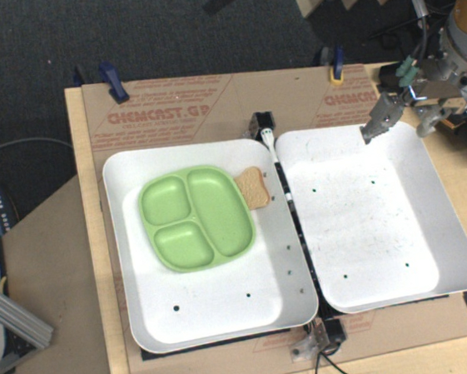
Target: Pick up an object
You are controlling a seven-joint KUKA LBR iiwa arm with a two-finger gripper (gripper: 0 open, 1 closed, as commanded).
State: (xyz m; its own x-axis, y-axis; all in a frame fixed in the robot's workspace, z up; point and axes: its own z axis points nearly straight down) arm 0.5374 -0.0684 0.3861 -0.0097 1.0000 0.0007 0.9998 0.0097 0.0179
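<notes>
Two fingers of tool spread, holding nothing.

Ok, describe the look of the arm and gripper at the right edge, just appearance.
The gripper is grey metal with two slim, angular fingers, dull and slightly shiny. Small teal-green parts sit on the block above them. Black cables loop down toward the wrist from above. The wrist housing is rounded, silvery grey, with a hint of orange at the top right corner.
</notes>
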